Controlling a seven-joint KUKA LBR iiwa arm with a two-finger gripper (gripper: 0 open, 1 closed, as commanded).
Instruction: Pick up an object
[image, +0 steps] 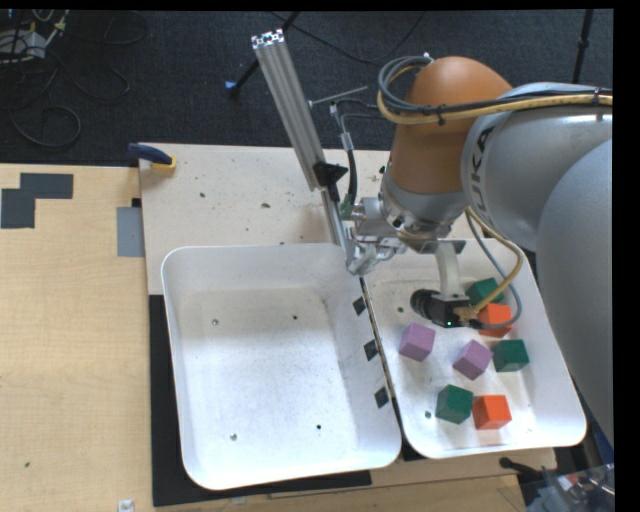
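Near the right bin's (540, 428) left wall sits a purple cube (417, 341), apart from its neighbours and so probably the easiest pick; another purple cube (472, 358), green cubes (453, 403) and orange cubes (491, 410) lie beyond; the gripper (362, 256) hangs above the bins' shared edge, whether spread or pressed together I cannot tell; descend squarely, clear of that wall; the left bin (260, 380) offers open room.

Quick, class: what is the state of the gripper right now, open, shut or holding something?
Gripper: cannot be told; it is at the far right corner of the left bin.
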